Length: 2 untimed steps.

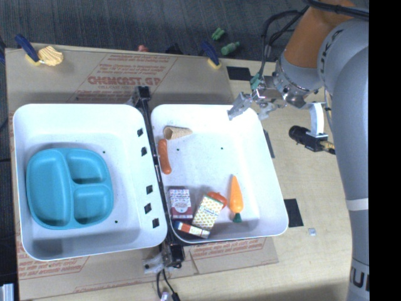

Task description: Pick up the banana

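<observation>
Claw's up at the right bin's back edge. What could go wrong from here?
1. No clear banana: the tan piece is my best guess, so the orange sausage beside it or the carrot might get grabbed instead.
2. The tan piece lies close to the right bin's back wall; the claw may strike it.

Position: fixed above bench [301, 243], high.
Facing: down at a slant.
Coverage: both white bins [81, 115] whole.
Arm [351, 105]: enters from right.

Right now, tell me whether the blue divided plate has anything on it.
Empty. The blue divided plate lies flat in the left bin, and all three compartments show bare blue.
</observation>
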Tool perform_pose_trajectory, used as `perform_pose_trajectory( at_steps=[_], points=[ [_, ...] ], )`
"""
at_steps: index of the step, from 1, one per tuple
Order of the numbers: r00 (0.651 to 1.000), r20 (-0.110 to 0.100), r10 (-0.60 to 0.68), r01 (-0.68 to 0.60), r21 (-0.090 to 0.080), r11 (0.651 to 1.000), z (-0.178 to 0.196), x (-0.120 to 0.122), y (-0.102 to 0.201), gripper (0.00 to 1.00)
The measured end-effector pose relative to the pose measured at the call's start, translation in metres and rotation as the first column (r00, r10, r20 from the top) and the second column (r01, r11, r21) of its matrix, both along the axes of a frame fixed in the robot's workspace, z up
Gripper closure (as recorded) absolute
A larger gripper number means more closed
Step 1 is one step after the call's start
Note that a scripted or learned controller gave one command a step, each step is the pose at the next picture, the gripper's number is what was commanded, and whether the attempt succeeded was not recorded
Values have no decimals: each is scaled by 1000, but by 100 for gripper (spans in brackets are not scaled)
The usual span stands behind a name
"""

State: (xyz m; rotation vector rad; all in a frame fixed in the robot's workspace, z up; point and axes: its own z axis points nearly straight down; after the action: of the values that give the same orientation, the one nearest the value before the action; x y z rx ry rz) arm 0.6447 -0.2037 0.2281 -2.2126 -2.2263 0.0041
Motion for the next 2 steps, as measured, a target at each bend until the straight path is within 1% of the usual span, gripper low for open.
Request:
perform_pose_trajectory(
  at_steps=[1,2],
  points=[
    [999,-3,52,-52,1,999,-98,-36,61,0],
    [1000,-1,-20,20,1,1000,-137,-82,100,0]
  ],
)
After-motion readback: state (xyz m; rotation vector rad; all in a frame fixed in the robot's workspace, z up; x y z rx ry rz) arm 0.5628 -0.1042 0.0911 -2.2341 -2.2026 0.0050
